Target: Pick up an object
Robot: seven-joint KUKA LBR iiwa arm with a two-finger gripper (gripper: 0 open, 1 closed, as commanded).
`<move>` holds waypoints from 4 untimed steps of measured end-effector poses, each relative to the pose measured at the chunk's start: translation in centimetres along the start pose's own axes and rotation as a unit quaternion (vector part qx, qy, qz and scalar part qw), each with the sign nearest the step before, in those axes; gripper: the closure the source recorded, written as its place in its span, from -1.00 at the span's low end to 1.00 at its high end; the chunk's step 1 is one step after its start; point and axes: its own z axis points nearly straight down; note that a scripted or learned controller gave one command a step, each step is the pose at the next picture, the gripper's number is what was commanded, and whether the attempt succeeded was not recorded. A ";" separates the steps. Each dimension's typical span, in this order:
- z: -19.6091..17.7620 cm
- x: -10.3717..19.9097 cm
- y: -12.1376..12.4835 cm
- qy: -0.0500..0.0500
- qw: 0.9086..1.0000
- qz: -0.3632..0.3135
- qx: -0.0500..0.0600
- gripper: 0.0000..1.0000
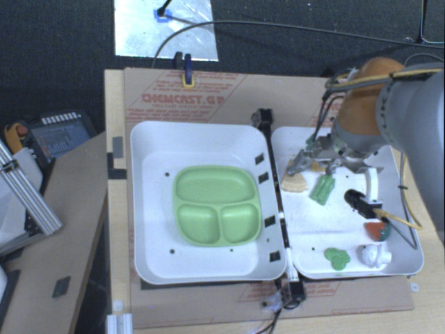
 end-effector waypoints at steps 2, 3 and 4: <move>-7.5 0.8 0.9 -0.001 1.000 -0.002 0.000 1.00; -14.1 1.0 1.1 -0.001 1.000 -0.003 -0.001 1.00; -19.4 1.0 1.3 -0.001 1.000 -0.002 -0.001 1.00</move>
